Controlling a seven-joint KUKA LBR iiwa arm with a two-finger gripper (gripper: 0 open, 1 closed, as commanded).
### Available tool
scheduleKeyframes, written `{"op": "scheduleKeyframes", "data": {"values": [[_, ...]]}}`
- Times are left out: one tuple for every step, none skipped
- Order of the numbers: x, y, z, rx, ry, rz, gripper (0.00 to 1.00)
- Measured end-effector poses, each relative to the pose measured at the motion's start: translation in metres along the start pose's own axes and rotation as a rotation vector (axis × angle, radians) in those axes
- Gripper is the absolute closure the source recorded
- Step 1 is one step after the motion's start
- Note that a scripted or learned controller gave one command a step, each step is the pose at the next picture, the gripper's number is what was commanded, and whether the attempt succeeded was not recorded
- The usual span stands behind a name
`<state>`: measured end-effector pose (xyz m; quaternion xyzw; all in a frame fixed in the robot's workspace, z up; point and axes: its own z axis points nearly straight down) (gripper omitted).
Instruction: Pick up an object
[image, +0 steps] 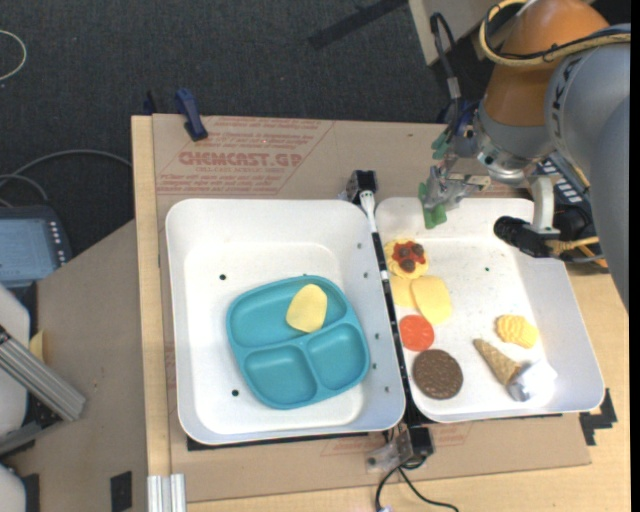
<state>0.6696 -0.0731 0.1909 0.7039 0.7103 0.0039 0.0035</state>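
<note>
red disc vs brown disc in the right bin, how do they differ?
The red disc is orange-red and plain; the brown disc is dark brown with a speckled face. The red disc looks smaller than the brown disc. The red disc sits just below the yellow slice; the brown disc lies nearer the right bin's front edge. Both are round, lie flat and sit close together.

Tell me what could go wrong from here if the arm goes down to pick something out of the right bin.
The gripper hovers over the right bin's far left corner, near the rim; a straight descent may close on nothing. The pizza slice, cheese slice and tomato slice crowd the dividing wall, so fingers may hit the wall or shove neighbours. The brown cookie lies flat and may slip out.
</note>
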Motion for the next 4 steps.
{"op": "scheduleKeyframes", "data": {"values": [[0.045,-0.06,0.006,0.017,0.002,0.006,1.0],[0.049,-0.101,-0.154,-0.002,-0.001,0.007,1.0],[0.105,-0.166,-0.079,0.019,0.001,0.006,1.0],[0.11,-0.18,-0.244,-0.011,0.003,0.006,1.0]]}}
